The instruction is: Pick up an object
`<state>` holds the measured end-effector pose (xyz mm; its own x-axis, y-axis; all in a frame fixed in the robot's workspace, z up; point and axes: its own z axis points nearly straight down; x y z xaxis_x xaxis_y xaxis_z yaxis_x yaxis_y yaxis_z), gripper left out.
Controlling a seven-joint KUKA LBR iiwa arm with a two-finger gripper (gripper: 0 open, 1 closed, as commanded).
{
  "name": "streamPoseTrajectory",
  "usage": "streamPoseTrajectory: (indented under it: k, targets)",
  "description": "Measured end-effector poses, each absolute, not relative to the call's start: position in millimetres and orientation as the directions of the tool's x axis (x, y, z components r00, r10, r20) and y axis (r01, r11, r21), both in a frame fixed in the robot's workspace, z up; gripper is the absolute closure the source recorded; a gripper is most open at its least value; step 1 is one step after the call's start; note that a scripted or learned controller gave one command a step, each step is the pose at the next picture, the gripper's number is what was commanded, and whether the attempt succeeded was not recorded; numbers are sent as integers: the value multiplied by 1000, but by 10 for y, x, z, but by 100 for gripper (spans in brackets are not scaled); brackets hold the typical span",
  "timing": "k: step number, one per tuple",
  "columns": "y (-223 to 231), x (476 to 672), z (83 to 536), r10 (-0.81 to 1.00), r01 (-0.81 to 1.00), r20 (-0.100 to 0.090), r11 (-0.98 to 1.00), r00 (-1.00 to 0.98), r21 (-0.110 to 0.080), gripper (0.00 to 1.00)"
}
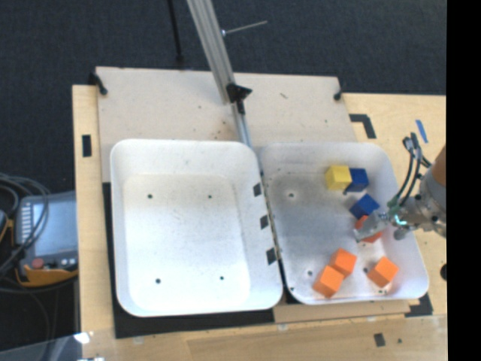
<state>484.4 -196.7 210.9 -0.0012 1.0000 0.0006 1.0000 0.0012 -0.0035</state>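
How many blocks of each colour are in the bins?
Yellow blocks: 1
Blue blocks: 2
Orange blocks: 3
Total: 6, all in the right bin. A small red thing by the gripper is too blurry to count.

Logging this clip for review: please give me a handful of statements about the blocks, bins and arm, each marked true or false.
1. All the blocks lie in the right bin. True.
2. The yellow block touches a blue block. True.
3. There are three orange blocks in that bin. True; a small red piece also sits near the gripper.
4. The gripper is over the left bin. False; it is at the right bin's right side.
5. The yellow block lies nearest the front edge. False; it lies toward the far side, and the orange ones are nearer.
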Motion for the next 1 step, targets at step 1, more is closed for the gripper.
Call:
streamPoseTrajectory:
  k: [1]
  targets:
    - [-1962, 4856, 2130, 1000, 1000, 0, 0, 0, 2, 0]
